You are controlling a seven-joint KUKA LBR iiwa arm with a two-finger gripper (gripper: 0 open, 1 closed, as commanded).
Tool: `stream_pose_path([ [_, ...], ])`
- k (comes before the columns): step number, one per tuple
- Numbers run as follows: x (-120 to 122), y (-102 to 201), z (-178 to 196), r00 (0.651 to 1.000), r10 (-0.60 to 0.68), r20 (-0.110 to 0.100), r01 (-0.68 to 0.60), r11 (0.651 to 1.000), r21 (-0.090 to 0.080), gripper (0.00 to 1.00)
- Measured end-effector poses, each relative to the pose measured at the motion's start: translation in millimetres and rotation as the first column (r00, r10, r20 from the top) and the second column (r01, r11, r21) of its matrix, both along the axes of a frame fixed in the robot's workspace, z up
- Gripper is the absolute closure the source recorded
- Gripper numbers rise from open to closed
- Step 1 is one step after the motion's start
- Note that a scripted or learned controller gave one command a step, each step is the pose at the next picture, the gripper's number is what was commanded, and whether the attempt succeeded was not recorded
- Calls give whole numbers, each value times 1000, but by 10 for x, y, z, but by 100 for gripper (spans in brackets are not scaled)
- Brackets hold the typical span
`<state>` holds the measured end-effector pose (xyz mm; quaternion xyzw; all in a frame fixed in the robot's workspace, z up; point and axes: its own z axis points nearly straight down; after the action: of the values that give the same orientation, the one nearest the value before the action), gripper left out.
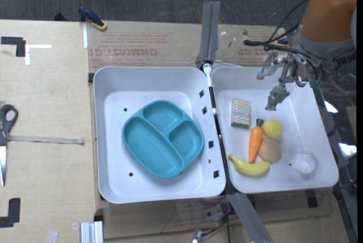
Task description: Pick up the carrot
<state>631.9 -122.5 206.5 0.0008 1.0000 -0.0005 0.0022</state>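
The orange carrot (254, 144) with a green top lies in the right bin (317, 117), pointing toward the bin's front. It touches a brown round item (270, 151) on its right and lies just below a yellow lemon (273, 128). My gripper (275, 93) hangs over the back part of the right bin, above and to the right of the carrot and well apart from it. Nothing is seen held in it.
A yellow banana (249, 166) lies at the carrot's tip. A pale green box (240, 113) sits to the carrot's upper left. A clear round item (305, 163) rests at the bin's front right. The left bin (108, 123) holds a blue divided plate (163, 138).
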Motion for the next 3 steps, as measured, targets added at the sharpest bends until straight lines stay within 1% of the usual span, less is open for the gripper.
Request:
stream_pose_path([
  [1,-483,224,-1061,998,66,12,-66,998,-2,0],
  [2,-1149,224,-1053,999,36,20,-36,999,-3,0],
  [3,-1098,231,-935,999,40,35,-40,999,-6,100],
])
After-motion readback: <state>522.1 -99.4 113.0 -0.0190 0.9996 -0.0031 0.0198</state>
